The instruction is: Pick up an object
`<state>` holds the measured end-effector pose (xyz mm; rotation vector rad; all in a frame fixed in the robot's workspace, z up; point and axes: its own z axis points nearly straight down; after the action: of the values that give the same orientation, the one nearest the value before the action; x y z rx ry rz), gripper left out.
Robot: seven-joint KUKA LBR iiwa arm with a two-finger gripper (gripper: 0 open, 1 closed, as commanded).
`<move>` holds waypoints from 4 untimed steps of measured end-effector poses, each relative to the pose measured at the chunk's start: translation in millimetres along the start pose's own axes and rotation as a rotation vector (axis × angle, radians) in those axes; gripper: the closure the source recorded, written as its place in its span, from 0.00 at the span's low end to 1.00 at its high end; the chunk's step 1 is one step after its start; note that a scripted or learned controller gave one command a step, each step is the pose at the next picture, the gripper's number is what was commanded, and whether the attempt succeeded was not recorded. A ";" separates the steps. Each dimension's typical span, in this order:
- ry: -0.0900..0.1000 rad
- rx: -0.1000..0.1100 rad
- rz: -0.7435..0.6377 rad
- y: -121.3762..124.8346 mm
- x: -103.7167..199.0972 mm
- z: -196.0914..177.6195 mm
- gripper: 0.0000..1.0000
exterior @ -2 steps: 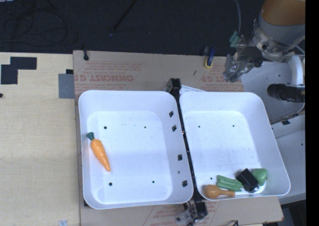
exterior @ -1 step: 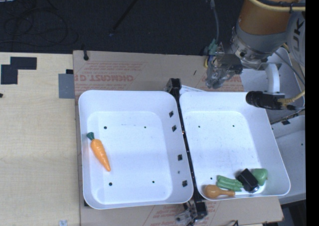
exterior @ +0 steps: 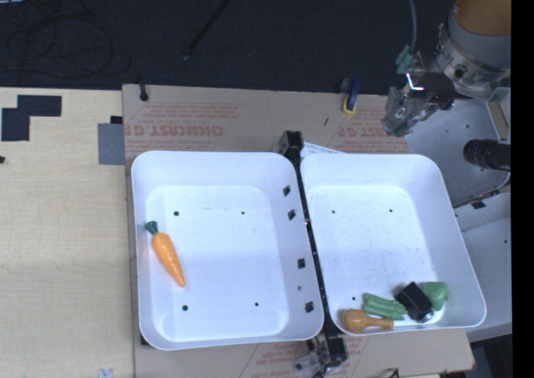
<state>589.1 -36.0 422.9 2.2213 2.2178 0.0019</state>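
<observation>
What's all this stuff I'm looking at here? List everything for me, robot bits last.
Left bin: one, white, shallow, on the cardboard sheet.
Right bin: one, white, shallow, touching the left bin's side.
Toy carrot: one, orange with a green top, by the left bin's left wall.
Green toy vegetables: two pieces it seems, in the right bin's near right corner.
Black block: one, lying among those green pieces.
Orange pear-shaped toy: one, against the right bin's near wall.
Cardboard sheet: one, brown with red print, under both bins.
Clip: one, blue and yellow, on the cardboard's far edge.
Arm: one, grey with an orange band, upper right.
Gripper: one, above the cardboard beyond the right bin, holding nothing visible.
</observation>
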 end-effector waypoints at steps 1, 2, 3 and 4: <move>0.003 0.000 -0.012 24.4 107.6 -41.6 1.00; -0.002 0.018 -0.002 53.5 108.1 93.3 1.00; 0.006 -0.009 -0.011 54.4 199.0 -49.8 1.00; 0.003 0.000 -0.008 54.3 283.6 -118.6 1.00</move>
<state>643.5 247.6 541.3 2.2139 2.2280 0.0058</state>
